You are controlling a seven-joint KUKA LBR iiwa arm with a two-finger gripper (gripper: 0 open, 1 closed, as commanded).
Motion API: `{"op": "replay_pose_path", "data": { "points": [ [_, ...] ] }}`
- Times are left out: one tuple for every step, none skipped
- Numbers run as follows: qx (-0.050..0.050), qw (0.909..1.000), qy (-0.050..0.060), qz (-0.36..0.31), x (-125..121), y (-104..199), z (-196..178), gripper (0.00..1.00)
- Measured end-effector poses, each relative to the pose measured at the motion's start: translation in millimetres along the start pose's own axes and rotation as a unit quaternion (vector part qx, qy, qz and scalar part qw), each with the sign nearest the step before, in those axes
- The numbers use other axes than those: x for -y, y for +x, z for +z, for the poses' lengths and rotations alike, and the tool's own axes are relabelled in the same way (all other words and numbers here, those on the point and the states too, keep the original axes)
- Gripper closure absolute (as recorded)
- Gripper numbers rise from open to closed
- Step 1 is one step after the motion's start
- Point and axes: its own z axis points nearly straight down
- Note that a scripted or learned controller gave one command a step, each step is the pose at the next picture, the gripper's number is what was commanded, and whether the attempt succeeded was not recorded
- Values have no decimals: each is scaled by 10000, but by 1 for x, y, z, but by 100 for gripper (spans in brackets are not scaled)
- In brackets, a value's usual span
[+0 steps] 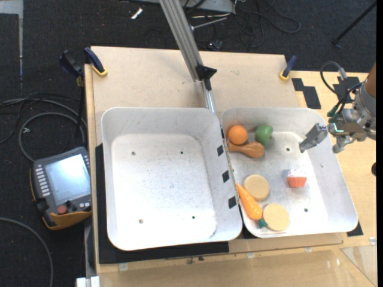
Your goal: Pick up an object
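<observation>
The right bin holds several toy foods: an orange ball, a green piece, a brown drumstick-like piece, two tan round discs, an orange carrot and a small red and white piece. My gripper hangs over the bin's upper right part, open, with nothing between its fingers. It stands to the right of the green piece and above the red and white piece, apart from both.
The left bin lies beside the right one. A slanted metal pole ends at the bins' shared back edge. A teach pendant sits left of the bench. Yellow clamps mark the bench's back corners.
</observation>
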Motion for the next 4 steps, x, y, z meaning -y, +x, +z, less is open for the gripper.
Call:
{"op": "replay_pose_path", "data": {
  "points": [
    [5, 10000, -16, 3, -1, 0, -2, 0],
    [1, 10000, 10, 16, 2, -7, 48, 0],
    [-2, 10000, 11, 14, 8, -7, 93, 0],
    [-2, 10000, 9, 10, -2, -7, 147, 0]
  ]
}}
